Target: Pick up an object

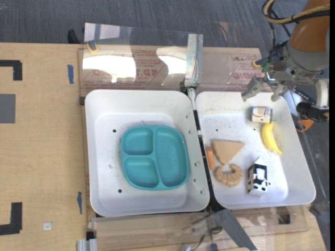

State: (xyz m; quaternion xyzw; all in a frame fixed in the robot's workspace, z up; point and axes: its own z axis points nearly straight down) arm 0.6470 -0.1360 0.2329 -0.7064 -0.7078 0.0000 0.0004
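My gripper (264,91) hangs over the back edge of the right bin (301,190), its two fingers spread open with nothing between them. Just below it lies a small white and yellow carton (260,114). A yellow banana (270,138) lies in front of the carton. Nearer the bin's middle sit a tan wedge of bread (227,149), an orange carrot (210,158) at its left and a brown croissant (229,174). A black and white milk carton (257,178) stands at the front.
The left bin (99,140) holds a teal divided plate (155,157). A clear plastic wall (141,61) rises behind both bins. The arm's orange band (314,7) and cables are at the upper right.
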